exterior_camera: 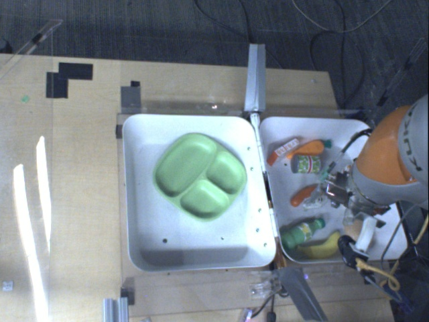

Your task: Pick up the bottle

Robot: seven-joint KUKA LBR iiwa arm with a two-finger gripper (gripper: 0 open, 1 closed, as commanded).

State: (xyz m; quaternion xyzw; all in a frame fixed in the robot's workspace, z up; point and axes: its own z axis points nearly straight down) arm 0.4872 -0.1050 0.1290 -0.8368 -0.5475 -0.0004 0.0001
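The bottle (302, 233) lies on its side near the right bin's (269, 200) front edge, touching a banana (320, 246). The gripper (333, 188) hovers just behind it, over the bin's middle beside a carrot (305, 194). With such crowding, a descent could pinch the banana or carrot instead.

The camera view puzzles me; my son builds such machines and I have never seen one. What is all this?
You are looking down at a slant from one fixed camera onto a bench with two shallow white bins. The grey and orange shape at the right is a robot arm; its hand hangs over the right bin. That bin contains a green bottle, a banana, a small jar and two orange carrot-like pieces. The left bin holds a green divided plate. I cannot tell whether the hand grips anything.
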